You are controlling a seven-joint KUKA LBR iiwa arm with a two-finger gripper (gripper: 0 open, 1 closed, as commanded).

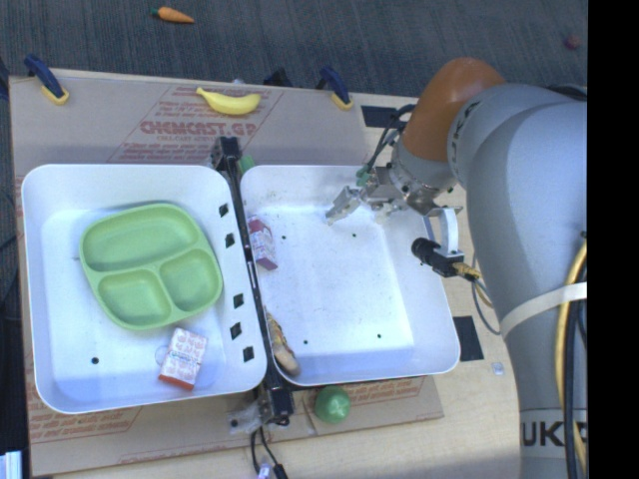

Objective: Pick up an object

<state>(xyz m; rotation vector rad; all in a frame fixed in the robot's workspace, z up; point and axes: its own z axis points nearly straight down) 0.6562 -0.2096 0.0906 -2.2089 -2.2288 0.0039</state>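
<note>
A green ball (pixel 332 404) sits on the worktop (pixel 479 397) just outside the near edge of the right bin (pixel 349 357). A small tan thing (pixel 281 349) lies in that bin's near left corner, and a red and white packet (pixel 262 241) rests by its left wall. Farther back, the pincer (pixel 344 206) hangs low over the far part of this bin. It holds nothing, and how wide it stands cannot be told. The arm seems to be just starting to reach. Next it likely must move left to the packet and come down. The bin wall is close and could get in the way. The left bin (pixel 40 297) holds a green tray (pixel 150 264) and a small box (pixel 184 356). A banana (pixel 229 100) lies on the cardboard (pixel 300 128) at the far side.
</note>
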